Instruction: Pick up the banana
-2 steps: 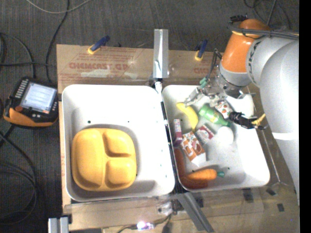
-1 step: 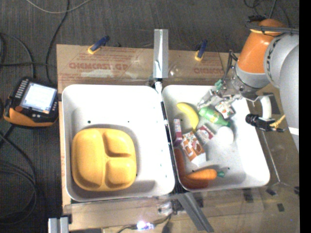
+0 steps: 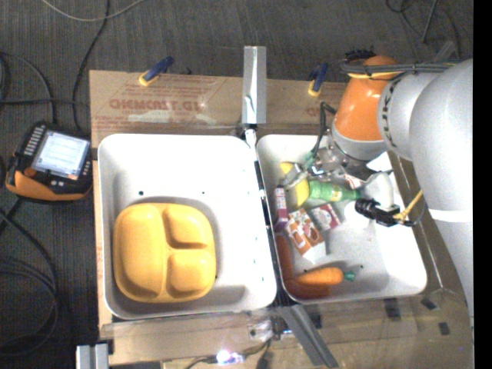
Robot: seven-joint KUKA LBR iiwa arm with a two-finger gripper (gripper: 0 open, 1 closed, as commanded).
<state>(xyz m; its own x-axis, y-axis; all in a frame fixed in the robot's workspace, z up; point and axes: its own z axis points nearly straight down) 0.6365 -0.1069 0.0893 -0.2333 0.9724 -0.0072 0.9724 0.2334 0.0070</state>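
White bench bins (image 3: 231, 206): left holds yellow tray (image 3: 164, 250), right carrot (image 3: 317, 277).

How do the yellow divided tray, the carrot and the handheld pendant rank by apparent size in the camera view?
1. Yellow divided tray, in the left bin, clearly the largest.
2. Handheld pendant, on the floor left of the bench.
3. Carrot, in the right bin, the smallest.
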